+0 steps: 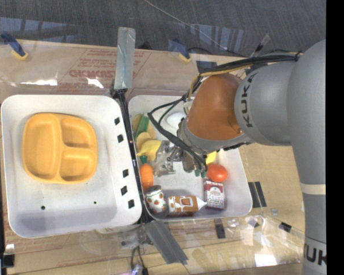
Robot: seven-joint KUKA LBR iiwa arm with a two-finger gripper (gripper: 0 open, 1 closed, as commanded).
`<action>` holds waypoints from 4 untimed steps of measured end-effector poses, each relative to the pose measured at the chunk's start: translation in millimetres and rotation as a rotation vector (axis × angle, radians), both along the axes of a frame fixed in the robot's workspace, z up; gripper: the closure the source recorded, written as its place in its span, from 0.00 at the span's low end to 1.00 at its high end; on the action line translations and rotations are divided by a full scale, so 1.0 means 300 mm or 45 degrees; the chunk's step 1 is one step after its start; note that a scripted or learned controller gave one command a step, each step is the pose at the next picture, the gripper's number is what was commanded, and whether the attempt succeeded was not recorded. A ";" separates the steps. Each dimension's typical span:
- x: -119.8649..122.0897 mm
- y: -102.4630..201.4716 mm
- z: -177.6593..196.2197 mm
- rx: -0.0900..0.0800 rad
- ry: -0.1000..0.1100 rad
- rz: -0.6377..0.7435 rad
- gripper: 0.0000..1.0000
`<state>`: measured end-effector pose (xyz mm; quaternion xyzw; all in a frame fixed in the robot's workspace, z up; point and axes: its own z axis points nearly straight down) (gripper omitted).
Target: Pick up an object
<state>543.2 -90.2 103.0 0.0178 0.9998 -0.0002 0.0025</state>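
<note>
Camera view showed the gripper (173, 160) low in the right bin (241, 196); whether its jaws were wide or narrow, I could not tell. It seemed in the reaching step. Next it must close on the banana (149, 148) beside it. One tomato (217, 173), one carton (215, 195), one yellow tray (58, 148).

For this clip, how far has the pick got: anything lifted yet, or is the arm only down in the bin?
Done: the arm has reached into the right bin, with the gripper low among the items. In hand: nothing shows between its fingers; it sits beside the yellow piece. Left: grasp and lift. The tomato, carton, bottle and jar lie in the bin, and the yellow tray sits in the left bin.
</note>
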 end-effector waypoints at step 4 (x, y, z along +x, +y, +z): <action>0.253 -0.323 0.401 -0.002 0.002 0.615 1.00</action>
